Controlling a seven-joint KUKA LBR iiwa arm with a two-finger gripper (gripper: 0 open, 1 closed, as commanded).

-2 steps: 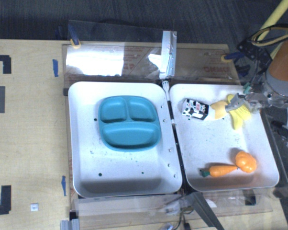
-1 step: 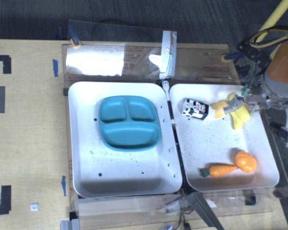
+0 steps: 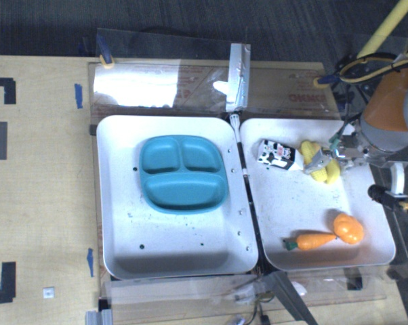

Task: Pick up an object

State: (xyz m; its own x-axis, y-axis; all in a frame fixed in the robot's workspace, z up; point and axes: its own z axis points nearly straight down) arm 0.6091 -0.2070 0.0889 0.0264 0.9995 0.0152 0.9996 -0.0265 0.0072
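Nearest the lens, at the 5 o'clock part of the right bin (image 3: 387, 249), lie a toy carrot (image 3: 311, 241) and an orange fruit (image 3: 350, 228). The carrot stretches across the bin floor with its green end toward 9 o'clock, and its thick end touches the orange fruit, which sits just beside the bin's 3 o'clock wall.

Farther up in the same bin, toward 12 o'clock, a small black-and-white box (image 3: 276, 155) lies flat, tilted a little, near the divide between the bins. Just at its 3 o'clock side is a yellow object (image 3: 328, 172), possibly a banana, though its shape is partly covered.

The gripper (image 3: 324, 156) hangs low over that yellow object, reaching in from 3 o'clock, with the grey arm (image 3: 387, 137) and its orange band behind it. Metal parts overlap the yellow object, but whether the fingers are spread, closed or around it cannot be told from this view.

The left bin (image 3: 116, 181) holds a blue divided plate (image 3: 184, 171), with three compartments, sitting upright toward the bin's 12 o'clock half, well apart from the gripper.
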